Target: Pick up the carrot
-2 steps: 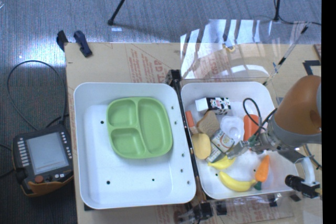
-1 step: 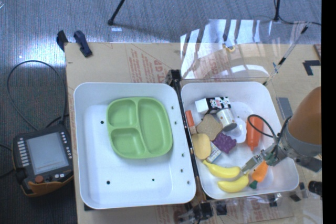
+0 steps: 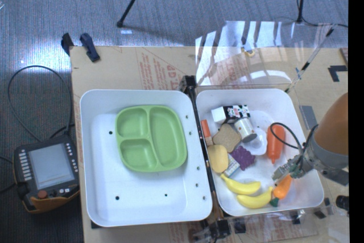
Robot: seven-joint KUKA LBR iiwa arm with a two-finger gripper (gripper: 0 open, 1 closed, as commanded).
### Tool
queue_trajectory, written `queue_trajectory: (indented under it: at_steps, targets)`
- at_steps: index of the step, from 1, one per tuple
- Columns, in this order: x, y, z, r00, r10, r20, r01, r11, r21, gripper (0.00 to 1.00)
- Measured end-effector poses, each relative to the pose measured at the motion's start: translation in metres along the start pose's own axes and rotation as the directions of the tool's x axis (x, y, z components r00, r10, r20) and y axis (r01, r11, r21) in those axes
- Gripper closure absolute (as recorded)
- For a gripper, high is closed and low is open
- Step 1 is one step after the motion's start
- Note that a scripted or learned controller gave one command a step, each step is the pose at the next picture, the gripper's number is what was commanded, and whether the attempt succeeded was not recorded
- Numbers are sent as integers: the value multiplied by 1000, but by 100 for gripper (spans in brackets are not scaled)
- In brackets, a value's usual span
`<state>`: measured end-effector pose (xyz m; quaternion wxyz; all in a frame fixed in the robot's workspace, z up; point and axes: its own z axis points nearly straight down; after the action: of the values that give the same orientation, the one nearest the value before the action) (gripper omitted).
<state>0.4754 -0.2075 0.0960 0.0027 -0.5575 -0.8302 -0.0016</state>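
Note:
The carrot (image 3: 282,187) is a small orange piece with a green tip. It lies near the front right corner of the right bin (image 3: 307,190), just right of two bananas (image 3: 248,193). My gripper (image 3: 287,171) comes in from the right. It sits directly over the carrot's upper end, touching or nearly touching it. The wrist hides how the gripper meets the carrot. A black cable loops from the wrist across the bin.
The right bin also holds a longer orange-red item (image 3: 276,142), a purple toy (image 3: 244,157), a yellow lemon-like piece (image 3: 218,158), a bread slice (image 3: 226,137), a metal can (image 3: 245,129) and small boxes. A green divided plate (image 3: 151,138) lies in the left bin (image 3: 102,190).

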Motion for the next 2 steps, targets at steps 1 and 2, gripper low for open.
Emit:
queue_trajectory:
  at_steps: [1, 2]
  targets:
    - [71, 36, -46, 987, 159, 2, -159, 987, -1, 100]
    - [7, 19, -71, 999, 47, 6, -47, 999, 0, 100]
